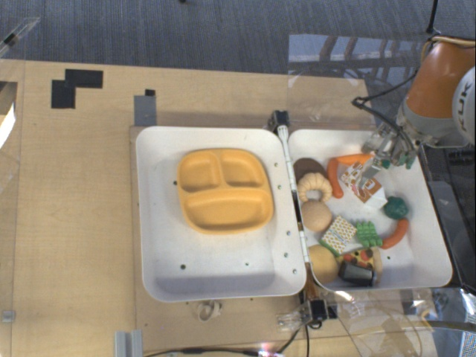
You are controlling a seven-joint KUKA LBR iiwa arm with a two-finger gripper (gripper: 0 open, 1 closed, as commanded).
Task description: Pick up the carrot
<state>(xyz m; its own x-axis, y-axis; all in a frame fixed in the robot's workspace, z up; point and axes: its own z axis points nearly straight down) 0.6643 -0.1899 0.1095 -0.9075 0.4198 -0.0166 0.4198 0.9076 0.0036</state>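
Camera view. Right-hand shallow white bin (pixel 435 233): orange plastic carrot with green leafy top (pixel 396 225) at 4 o'clock, near the right wall, lying apart from the gripper (pixel 383 153). Gripper at the bin's 1 o'clock, over a white-and-orange carton (pixel 362 181); state of its fingers cannot be told. Left-hand white bin (pixel 152 222) on the wooden worktop (pixel 67 222): yellow divided plate (pixel 223 190), centred.

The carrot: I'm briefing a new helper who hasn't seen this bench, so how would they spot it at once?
Look in the right-hand white bin, the one crowded with toy food. Near its lower right side lies the carrot: a curved orange root topped by a dark green leafy tuft, right of a small green piece. The other orange stick by the gripper has no leaves.
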